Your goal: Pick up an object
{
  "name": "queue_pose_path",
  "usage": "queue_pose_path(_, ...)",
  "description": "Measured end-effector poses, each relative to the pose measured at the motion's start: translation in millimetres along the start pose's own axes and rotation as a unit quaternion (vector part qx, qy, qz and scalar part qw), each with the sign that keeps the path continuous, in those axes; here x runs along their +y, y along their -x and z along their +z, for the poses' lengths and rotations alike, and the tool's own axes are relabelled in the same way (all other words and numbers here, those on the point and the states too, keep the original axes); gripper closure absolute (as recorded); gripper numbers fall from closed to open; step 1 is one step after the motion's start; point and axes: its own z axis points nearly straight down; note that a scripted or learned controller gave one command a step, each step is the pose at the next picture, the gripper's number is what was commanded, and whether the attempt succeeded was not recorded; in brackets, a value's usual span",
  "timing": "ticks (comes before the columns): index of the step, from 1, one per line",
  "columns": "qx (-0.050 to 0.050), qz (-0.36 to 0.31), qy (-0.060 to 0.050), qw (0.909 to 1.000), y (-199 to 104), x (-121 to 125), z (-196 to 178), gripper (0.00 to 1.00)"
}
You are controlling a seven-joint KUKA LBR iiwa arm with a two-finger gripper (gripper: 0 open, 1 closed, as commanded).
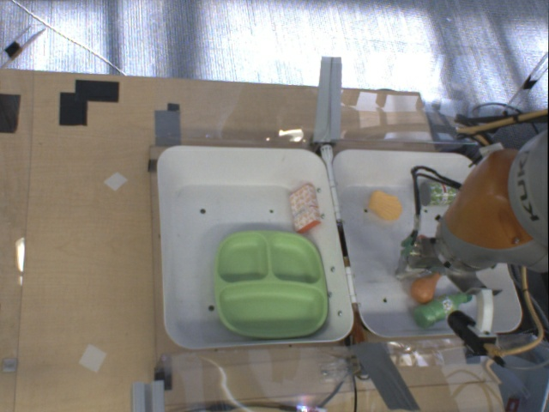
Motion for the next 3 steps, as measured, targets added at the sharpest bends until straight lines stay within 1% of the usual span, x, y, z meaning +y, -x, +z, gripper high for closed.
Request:
queue_pose_path(1, -0.001, -0.023, 0.000, 0.9997, -5.0, -1.1, 0.0, 1.00)
queue_pose_path(2, -0.001, -0.032, -0.001, 0.9995, -20.9, -1.9, -0.2, 1.00)
queue_pose_path(3, 0.003, 0.099, -0.003, 0.9951, -2.4, -0.8, 0.3, 1.00)
